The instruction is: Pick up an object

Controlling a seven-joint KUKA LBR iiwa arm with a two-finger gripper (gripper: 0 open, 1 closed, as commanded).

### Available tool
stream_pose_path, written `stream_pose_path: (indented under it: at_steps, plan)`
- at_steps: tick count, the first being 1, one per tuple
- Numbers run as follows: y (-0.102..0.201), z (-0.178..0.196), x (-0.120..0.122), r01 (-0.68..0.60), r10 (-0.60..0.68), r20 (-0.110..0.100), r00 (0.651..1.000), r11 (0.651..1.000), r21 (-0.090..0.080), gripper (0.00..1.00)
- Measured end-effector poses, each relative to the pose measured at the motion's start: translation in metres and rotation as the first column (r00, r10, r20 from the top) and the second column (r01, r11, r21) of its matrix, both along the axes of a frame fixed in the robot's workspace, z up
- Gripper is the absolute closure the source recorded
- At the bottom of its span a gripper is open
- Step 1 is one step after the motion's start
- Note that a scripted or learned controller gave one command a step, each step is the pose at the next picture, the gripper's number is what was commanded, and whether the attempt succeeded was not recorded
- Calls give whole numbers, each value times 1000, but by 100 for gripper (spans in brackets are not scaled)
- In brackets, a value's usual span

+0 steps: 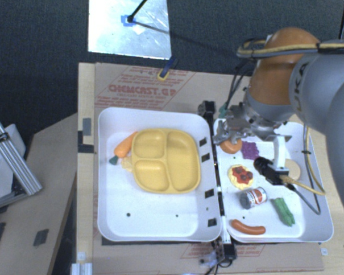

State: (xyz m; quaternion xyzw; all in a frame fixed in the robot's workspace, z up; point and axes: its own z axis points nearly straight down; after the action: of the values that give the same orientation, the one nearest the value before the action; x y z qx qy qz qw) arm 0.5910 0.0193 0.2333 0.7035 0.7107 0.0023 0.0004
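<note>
My gripper (pixel 229 136) is low over the back left part of the right bin (pixel 319 226). Directly under it lies an orange rounded piece (pixel 232 147), partly hidden by the gripper. A purple bunch of grapes (pixel 250 149) lies just to its right. Nearer the front are a small pizza (pixel 241 176), a red and silver can (pixel 253 197), a green pickle (pixel 283 211) and a sausage (pixel 248 227). A tan round piece (pixel 293 168) peeks out at the right.
The left bin (pixel 109 211) holds a yellow divided plate (pixel 162 160) and a carrot (pixel 124 144) at the plate's left edge. The wall between the two bins (pixel 214 176) runs close to the left of the gripper. The grey arm covers the right bin's back right corner.
</note>
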Motion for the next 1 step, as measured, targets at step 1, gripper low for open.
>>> stream_pose_path:
  at_steps: [1]
  plan:
    - [25,1,4,3,-3,-1,1000,1000,-1,100]
